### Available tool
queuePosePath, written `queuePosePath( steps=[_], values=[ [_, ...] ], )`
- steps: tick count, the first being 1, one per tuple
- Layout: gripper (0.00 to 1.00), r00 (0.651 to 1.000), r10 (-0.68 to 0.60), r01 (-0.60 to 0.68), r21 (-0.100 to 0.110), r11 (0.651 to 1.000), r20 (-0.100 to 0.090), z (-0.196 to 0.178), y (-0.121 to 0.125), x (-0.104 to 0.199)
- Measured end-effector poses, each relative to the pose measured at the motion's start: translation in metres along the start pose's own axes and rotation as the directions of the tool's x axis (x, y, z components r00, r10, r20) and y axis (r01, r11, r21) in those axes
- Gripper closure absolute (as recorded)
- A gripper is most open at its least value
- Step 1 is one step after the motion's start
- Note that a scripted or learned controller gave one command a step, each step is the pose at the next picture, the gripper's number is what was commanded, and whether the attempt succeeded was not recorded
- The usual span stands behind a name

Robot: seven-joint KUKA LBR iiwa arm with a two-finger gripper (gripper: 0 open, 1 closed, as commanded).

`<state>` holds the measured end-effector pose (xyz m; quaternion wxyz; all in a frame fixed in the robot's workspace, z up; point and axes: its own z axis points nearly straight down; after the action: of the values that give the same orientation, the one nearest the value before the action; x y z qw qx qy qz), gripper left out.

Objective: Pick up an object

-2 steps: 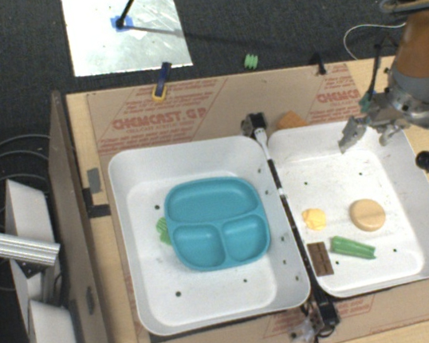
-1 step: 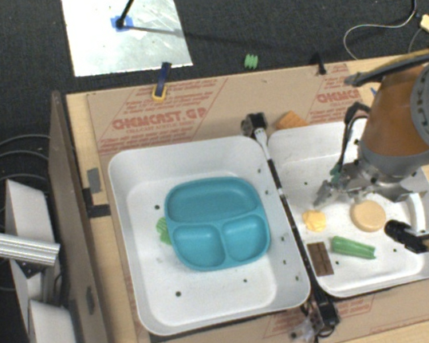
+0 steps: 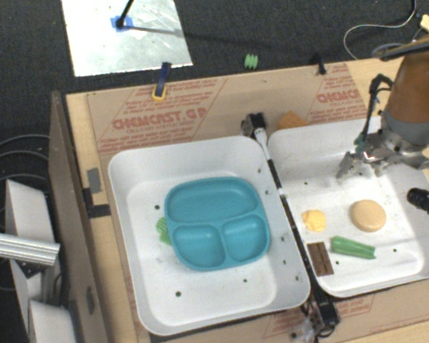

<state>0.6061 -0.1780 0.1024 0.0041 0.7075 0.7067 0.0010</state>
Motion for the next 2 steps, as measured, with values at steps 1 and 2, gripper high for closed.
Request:
queuePosePath(
  steps=[1,2],
  values=[
    [0.0,1.0,0.0,0.0,0.003,1.0,-0.003,-0.076,-0.06,0.001],
    [0.0,1.0,-0.002,0.002,0.013,1.0,-0.007,-0.007,-0.083,0.018]
  ],
)
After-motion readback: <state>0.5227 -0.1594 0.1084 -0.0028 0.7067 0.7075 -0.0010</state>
